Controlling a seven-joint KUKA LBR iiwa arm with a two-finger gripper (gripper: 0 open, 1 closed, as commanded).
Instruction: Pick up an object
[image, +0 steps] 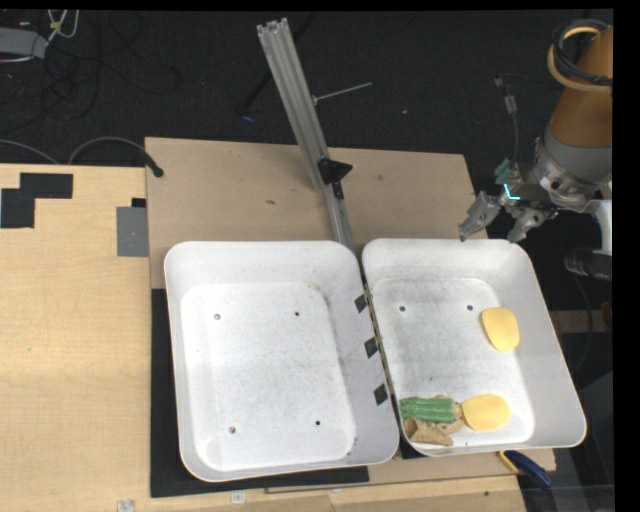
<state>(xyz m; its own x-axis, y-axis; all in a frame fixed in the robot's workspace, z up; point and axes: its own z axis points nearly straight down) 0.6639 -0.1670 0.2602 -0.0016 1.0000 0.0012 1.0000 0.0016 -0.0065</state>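
The right bin (440, 262) holds a yellow oval piece (499, 328) near its right wall. At its front edge lie a second yellow piece (485, 411), a green object (428, 408) and a small tan object (433, 432), close together. My gripper (497, 219) hangs above the far right corner of that bin, fingers spread apart with nothing between them. It is well away from all the objects.
The left bin (262, 290) sits beside the right one, with black clips (368, 346) along the shared edge. A slanted metal rail (305, 125) rises behind the bins. Brown board and a wooden bench top surround them.
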